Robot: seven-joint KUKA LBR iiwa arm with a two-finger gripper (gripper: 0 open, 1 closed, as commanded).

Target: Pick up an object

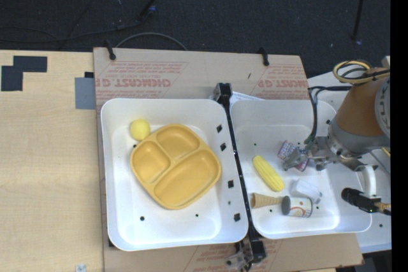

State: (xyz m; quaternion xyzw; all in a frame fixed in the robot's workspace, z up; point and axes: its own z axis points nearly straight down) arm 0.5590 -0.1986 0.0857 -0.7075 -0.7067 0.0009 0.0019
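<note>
The pick looks to be at the reaching stage, with nothing lifted yet. The arm (363, 114) comes in over the right bin (255, 114), and its jaws (299, 159) sit low near that bin's middle, toward its right wall, just beside or touching a small crumpled wrapper (286, 150). The tip is small and dark against the clutter here, so I cannot tell whether the jaws are released or clenched, nor whether anything sits between them. What is left, by my reading, is closing on an object and raising it clear of the bin floor.

Counting the right bin: one yellow corn cob (268, 173) near the middle, one ice cream cone (265, 201) toward the front edge, one small cup-like item (298, 206) just beside the cone, one pale crumpled piece (307, 188) above it, and the one wrapper.

The left bin (115, 200) holds one yellow divided plate (175, 165) across its middle and one yellow ball (139, 130) by its back left corner, touching or nearly touching the plate.
</note>
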